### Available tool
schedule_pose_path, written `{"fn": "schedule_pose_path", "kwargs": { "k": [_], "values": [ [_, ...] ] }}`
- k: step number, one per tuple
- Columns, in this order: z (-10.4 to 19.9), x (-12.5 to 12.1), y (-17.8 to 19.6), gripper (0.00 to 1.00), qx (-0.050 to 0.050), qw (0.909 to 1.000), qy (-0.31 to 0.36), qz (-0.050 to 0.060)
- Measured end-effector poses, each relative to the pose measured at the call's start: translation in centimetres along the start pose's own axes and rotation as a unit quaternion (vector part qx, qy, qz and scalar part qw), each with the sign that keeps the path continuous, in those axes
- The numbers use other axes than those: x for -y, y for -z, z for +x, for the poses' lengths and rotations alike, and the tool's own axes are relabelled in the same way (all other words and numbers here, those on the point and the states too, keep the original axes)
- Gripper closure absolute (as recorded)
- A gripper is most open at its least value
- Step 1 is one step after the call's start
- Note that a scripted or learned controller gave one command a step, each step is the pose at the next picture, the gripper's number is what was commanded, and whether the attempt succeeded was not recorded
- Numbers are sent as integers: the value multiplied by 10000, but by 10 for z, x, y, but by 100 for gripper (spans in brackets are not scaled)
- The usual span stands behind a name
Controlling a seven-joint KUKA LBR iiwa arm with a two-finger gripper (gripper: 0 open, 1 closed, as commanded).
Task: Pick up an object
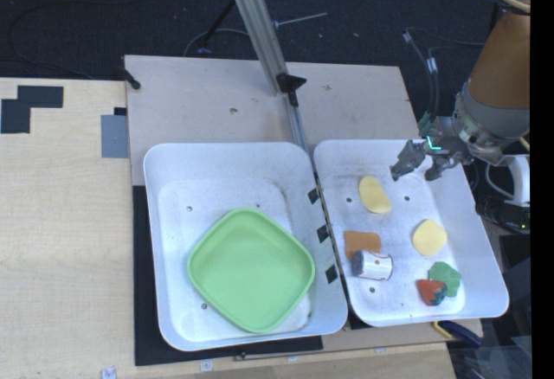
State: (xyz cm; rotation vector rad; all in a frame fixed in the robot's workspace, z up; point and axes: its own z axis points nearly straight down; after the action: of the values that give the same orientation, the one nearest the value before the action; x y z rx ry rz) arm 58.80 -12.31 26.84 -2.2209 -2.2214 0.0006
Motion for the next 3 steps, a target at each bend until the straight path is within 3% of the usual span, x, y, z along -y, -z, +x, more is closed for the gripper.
{"fn": "schedule_pose_path", "kwargs": {
  "k": [1,3],
  "values": [
    [0,0,0,0,0,10000,0,0],
    [12,0,-107,0,-3,10000,-2,20]
  ]
}}
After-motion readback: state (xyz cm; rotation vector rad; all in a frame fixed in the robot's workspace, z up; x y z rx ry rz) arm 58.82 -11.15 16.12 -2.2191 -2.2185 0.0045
